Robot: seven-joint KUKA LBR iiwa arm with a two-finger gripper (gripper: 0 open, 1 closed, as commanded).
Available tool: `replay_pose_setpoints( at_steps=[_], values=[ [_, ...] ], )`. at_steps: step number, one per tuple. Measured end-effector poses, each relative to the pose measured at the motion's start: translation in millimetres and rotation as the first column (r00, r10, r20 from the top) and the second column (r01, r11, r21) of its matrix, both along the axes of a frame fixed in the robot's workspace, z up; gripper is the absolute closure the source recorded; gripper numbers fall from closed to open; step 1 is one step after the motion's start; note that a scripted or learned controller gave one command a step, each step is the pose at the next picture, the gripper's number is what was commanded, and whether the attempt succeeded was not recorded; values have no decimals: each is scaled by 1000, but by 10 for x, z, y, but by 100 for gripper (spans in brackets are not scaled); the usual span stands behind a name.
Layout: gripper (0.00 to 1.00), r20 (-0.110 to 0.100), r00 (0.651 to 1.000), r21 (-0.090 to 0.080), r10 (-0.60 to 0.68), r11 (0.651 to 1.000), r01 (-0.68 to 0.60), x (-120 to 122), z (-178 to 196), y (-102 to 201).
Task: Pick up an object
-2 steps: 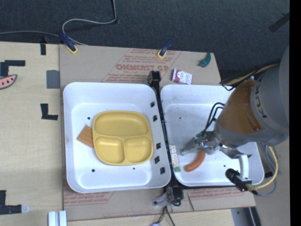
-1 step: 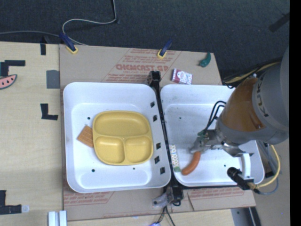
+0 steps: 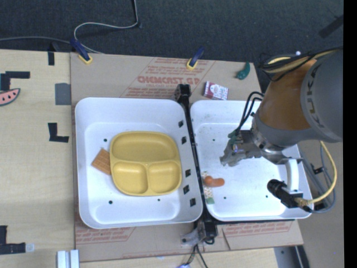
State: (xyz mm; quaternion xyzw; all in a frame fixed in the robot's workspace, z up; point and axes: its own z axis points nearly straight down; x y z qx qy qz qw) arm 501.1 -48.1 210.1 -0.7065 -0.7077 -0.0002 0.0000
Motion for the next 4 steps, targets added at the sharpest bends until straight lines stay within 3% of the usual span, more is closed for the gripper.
replay_pose_setpoints(
  at_steps=[1, 2, 3, 4],
  values=[
    [0, -1, 1000, 0, 0, 1000, 0, -4, -4, -2],
    [0, -4, 1000, 0, -3, 1000, 3, -174, -837, -543],
    [0, -1, 1000, -1, -2, 1000, 2, -175, -1246, -499],
    [100, 2, 1000, -3, -3, 1000, 3, -169, -1147, -508]
  ],
)
